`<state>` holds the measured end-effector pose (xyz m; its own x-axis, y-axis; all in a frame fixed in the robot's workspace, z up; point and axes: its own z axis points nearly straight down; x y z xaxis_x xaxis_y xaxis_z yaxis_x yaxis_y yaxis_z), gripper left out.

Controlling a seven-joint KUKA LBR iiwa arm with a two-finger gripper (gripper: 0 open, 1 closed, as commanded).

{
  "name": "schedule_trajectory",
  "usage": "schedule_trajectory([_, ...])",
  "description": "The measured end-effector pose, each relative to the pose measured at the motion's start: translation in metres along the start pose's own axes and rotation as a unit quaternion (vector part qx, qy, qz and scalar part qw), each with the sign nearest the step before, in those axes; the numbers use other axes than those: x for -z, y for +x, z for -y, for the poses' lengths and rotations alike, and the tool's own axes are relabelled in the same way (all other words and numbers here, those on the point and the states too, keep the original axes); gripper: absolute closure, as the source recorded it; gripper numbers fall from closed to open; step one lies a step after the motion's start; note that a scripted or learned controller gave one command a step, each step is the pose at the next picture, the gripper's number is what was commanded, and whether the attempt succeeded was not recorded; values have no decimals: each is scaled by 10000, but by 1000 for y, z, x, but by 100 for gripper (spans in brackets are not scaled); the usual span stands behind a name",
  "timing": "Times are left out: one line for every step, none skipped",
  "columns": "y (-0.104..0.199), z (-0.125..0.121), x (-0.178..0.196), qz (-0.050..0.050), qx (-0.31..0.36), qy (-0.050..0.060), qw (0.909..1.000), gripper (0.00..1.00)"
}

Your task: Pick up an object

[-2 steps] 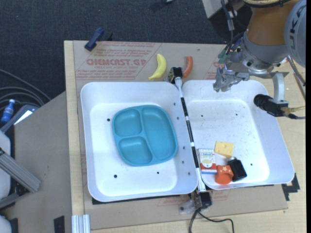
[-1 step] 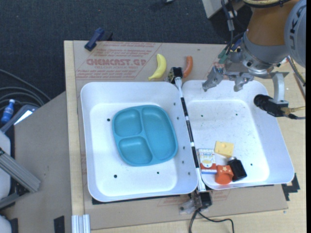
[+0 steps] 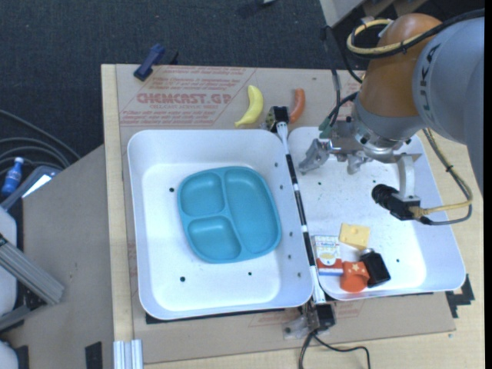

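On the table [image 3: 123,206], red lettering reading "CHEMCAST G P" runs across the board just behind the left bin [image 3: 154,275], and nothing else printed there can be made out. The left bin holds a blue divided plate [image 3: 228,212] lying flat near its middle. Behind that bin's far right corner, on the board, lie a yellow banana [image 3: 250,106] and an orange carrot-like piece [image 3: 297,104], near each other but apart. The right bin [image 3: 438,271], touching the left bin along their shared edge, carries a cluster by its near left corner: a yellow cheese wedge [image 3: 354,235], a small white carton [image 3: 328,254] with a red and blue label too small to read, an orange object [image 3: 354,277] and a black block [image 3: 375,267] touching it. The pincer [image 3: 332,154] hangs over the right bin's far left part, well apart from that cluster; how wide it stands I cannot tell, and nothing shows in its grip
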<state>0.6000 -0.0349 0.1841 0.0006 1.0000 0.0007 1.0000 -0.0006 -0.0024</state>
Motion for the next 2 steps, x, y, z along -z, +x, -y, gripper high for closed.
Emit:
schedule_trajectory([-74, 29, -100, 5, -6, -3, 10000, 0])
schedule_trajectory([-74, 28, -90, 0, -5, -9, 10000, 100])
